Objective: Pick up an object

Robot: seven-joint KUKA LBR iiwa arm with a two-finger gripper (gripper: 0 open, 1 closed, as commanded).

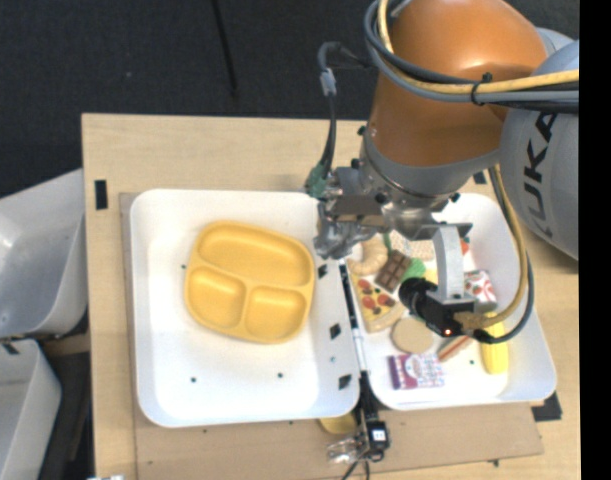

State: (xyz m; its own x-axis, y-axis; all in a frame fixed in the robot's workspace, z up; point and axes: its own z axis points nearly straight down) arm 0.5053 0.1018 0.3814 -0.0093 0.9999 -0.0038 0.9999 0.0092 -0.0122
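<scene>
**benchwatcher:** Looking down at the table (105,268) from the one camera: two shallow white bins side by side. The left bin (155,368) has a yellow divided plate (250,281) lying flat, three compartments facing up, a little left of the shared wall. The right bin (530,368) holds the clutter: a toy pizza slice (375,303), a small brown block (390,269) on or just above it, a tan disc (415,336), a purple-and-white packet (415,371), something yellow, maybe a banana, (494,356) near the right rim, and a red-and-white packet (479,288).

**grip_gremlin:** So where's the arm in all that?

**benchwatcher:** The arm (455,78) comes in from the right and hangs over the right bin's upper left, so my guess is it's going for something in the pile rather than the plate. The tool (337,236) sits low at the dividing wall, near the top of the pizza slice.

**grip_gremlin:** Open or closed?

**benchwatcher:** Honestly can't tell, the wrist and bracket block it. I don't see anything held either, so I'd say the pick hasn't happened yet.

**grip_gremlin:** Why so close to the wall?

**benchwatcher:** Probably because the nearest items are crowded into that corner. Risky spot, I think: the wall leaves little room on that side, and the pieces touch or overlap, so it could nudge a neighbour instead of lifting one.
</scene>
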